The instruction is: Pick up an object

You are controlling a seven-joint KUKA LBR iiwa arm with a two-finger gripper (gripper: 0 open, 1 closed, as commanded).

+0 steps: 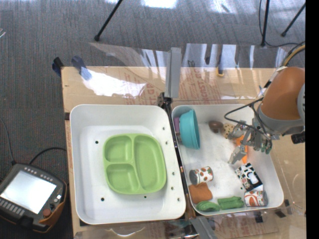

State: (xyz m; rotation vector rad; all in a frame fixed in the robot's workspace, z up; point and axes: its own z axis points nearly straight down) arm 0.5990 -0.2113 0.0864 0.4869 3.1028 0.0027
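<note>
My gripper (235,146) hangs low over the middle of the right bin (277,183), reaching in from the right, and looks open. A small orange object (240,140) lies right at its fingers; I cannot tell if they touch it. A spotted toy (229,129) and a brown lump (216,126) sit just left of the gripper. A black-and-white patterned carton (248,176) lies below it. A printed cup (202,175) lies on its side nearer the bin's left wall.
A teal bowl (189,128) leans in the right bin's back left corner. An orange cloth (200,192), green pieces (230,202) and a second printed cup (254,198) line its front edge. The left bin (84,118) holds a green divided plate (134,163).
</note>
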